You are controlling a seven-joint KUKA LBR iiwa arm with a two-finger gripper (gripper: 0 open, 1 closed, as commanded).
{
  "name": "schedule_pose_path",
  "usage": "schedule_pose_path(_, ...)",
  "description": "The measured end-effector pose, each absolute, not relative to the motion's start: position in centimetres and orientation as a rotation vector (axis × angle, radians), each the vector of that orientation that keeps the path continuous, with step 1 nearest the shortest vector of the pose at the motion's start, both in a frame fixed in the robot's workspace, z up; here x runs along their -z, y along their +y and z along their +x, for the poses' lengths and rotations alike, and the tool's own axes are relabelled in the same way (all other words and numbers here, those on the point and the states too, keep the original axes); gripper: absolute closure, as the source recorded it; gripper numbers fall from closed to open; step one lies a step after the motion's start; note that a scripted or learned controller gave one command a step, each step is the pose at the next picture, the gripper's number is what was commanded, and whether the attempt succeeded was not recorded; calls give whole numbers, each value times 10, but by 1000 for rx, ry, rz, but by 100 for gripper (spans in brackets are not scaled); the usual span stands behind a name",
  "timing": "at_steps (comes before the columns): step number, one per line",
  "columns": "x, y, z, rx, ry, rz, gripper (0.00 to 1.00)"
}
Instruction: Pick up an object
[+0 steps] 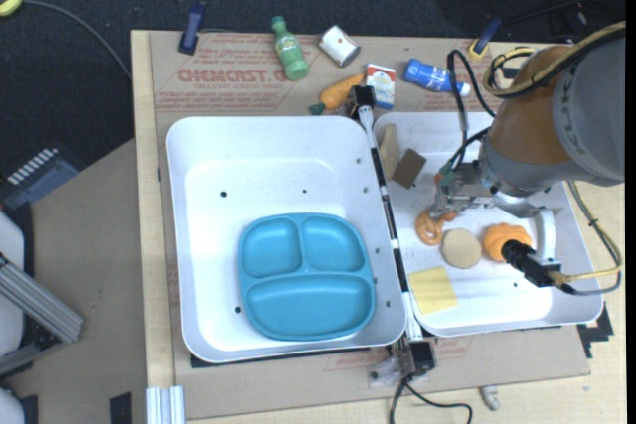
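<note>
the arm [556, 129] leans in from the right and hangs low over the right bin [497, 308], its wrist bent down so the gripper [449, 199] sits right above the cluster of small things there. that makes sense, since this bin is where the pickable objects lie: a small orange piece [429, 229] just under the gripper, a round tan disc [461, 248] beside it, an orange ball-like toy [502, 238] next to that, a yellow square [434, 290] nearer the front, and a brown block [408, 168] toward the back. whether the claw is spread or closed i cannot tell, because the wrist body hides it, and nothing is visibly pinched. my guess is it is lining up on the small orange piece. the left bin [199, 213] holds a blue divided plate [306, 275], well apart from the action.
</note>
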State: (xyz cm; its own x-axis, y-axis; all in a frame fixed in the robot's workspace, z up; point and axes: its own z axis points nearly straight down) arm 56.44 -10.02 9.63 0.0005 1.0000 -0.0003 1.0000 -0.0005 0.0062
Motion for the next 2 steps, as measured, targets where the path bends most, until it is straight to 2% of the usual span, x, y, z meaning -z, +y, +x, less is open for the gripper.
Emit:
schedule_pose_path(1,-185,-46,572,-2,2222,2220,100)
schedule_pose_path(2,-207,-47,524,2,2222,2224,100)
